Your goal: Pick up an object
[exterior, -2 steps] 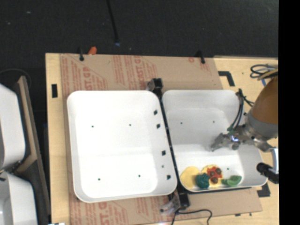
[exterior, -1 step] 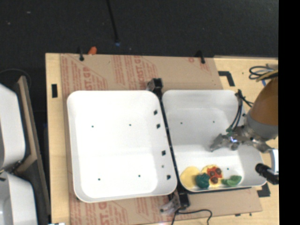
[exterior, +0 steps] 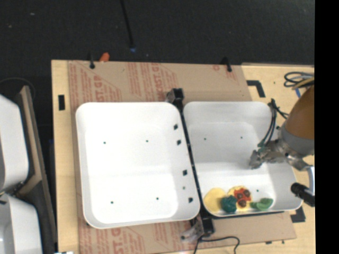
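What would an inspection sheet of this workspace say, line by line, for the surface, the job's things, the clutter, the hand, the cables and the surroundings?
Surface: bench covered with brown cardboard, bearing a left bin and a right bin side by side.
Job's things: small pile in the right bin's near corner: yellow piece, teal piece, red piece, green piece.
Clutter: small orange item at the bench's far edge.
Hand: hand over the right bin, apart from the pile; finger state unclear.
Cables: black cable across the dark floor; yellow and dark wires at the right.
Surroundings: dark floor; white containers at the left.
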Robot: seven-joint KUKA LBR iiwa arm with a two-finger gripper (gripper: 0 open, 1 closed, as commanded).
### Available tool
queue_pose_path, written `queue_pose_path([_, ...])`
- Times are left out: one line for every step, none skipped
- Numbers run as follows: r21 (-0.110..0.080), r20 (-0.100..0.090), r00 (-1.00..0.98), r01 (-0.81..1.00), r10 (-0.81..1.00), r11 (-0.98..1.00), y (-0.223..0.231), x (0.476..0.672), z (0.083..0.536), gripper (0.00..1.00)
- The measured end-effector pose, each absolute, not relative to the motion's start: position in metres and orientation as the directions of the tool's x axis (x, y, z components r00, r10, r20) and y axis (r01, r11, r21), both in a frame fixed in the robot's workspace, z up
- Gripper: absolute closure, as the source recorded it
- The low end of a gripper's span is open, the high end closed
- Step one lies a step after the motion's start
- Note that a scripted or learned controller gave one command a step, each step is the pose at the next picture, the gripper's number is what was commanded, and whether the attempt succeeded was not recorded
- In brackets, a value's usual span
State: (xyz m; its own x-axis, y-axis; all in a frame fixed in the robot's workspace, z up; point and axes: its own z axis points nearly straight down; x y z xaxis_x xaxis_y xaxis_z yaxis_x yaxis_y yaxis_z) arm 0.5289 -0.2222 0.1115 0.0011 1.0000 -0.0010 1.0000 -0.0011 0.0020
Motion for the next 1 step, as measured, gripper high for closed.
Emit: queue_pose_path([0.005,-0.002,0.0,1.0,1.0,0.0,-0.223,0.5397,0.1616,1.0])
